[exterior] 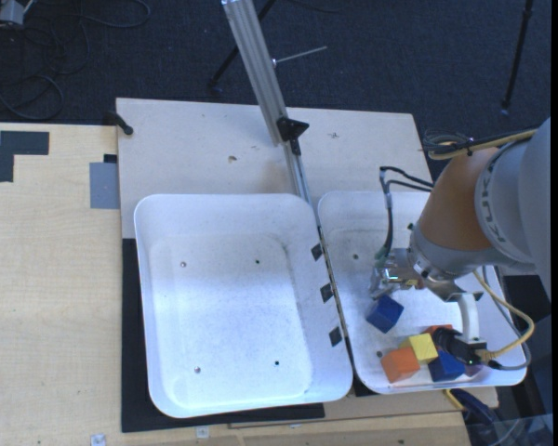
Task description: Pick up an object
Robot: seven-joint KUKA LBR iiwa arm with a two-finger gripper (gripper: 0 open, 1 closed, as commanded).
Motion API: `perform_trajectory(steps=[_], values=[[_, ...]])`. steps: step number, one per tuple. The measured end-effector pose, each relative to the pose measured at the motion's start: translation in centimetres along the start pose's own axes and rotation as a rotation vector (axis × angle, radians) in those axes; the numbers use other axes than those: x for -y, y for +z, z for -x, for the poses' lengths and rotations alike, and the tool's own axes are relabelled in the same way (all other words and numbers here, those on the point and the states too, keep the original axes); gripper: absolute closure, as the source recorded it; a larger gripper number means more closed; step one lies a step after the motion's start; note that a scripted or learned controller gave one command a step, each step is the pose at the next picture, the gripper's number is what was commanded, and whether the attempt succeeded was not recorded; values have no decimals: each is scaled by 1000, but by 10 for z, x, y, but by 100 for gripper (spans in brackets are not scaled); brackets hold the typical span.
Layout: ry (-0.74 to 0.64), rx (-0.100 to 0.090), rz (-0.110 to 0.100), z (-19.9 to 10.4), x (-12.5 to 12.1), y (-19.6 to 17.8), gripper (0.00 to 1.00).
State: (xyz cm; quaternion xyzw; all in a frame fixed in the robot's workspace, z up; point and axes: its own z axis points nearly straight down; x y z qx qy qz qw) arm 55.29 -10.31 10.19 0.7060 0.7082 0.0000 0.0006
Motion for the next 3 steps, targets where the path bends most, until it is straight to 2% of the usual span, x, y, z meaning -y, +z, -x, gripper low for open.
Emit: perform_trajectory(steps=[1, 2, 3], values=[[4, 1, 6, -6, 37, 9, 0], [7, 0, 4, -5, 37, -1, 100], [-4, -4, 6, -84, -11, -93, 100]])
